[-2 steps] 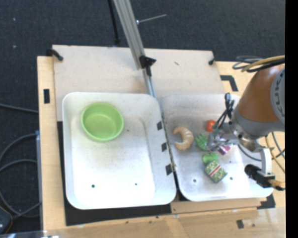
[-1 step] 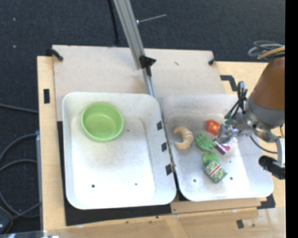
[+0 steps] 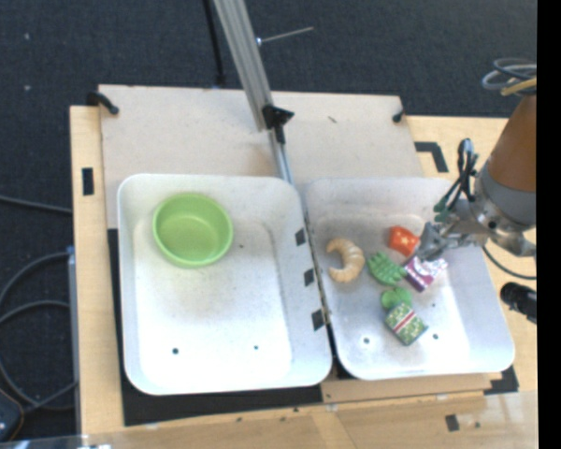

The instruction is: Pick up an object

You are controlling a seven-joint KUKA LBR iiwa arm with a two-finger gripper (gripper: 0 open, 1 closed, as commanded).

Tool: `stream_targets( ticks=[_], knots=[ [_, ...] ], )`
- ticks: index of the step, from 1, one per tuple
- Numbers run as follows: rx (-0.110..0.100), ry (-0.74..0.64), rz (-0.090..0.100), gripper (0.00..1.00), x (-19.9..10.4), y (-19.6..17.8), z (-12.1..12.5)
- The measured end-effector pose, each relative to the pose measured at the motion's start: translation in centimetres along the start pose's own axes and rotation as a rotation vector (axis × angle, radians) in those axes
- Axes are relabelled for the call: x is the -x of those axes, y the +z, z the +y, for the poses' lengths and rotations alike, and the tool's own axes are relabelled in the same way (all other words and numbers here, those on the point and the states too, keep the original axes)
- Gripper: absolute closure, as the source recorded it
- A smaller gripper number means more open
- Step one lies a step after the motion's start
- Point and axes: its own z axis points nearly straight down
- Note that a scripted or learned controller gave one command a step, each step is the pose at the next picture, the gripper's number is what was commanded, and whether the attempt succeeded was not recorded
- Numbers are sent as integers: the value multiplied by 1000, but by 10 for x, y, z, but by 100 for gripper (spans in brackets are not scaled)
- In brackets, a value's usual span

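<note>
We see a round lime-green plastic bowl (image 3: 193, 230) in the left white bin (image 3: 215, 363). The right white bin (image 3: 467, 344) holds a tan croissant (image 3: 346, 259), an orange-red piece (image 3: 403, 240), green toys (image 3: 387, 269), a green-and-red carton (image 3: 405, 323) and a purple-white packet (image 3: 421, 274), just under the gripper (image 3: 437, 246); we cannot tell its grip.

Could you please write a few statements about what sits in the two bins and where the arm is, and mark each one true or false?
1. The green bowl sits in the left bin. True.
2. The croissant lies in the bowl. False: it lies in the right bin, near the divider.
3. The gripper is over the right bin. True.
4. The orange-red item lies in the left bin. False: it is in the right bin, beside the gripper.
</note>
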Motion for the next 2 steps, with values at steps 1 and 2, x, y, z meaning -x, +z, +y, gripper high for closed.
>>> stream_targets(
  ticks=[1, 2],
  knots=[
    [-1, 1, 1, 100, -49, 5, 9],
    [0, -5, 3, 100, -109, -4, 9]
  ],
)
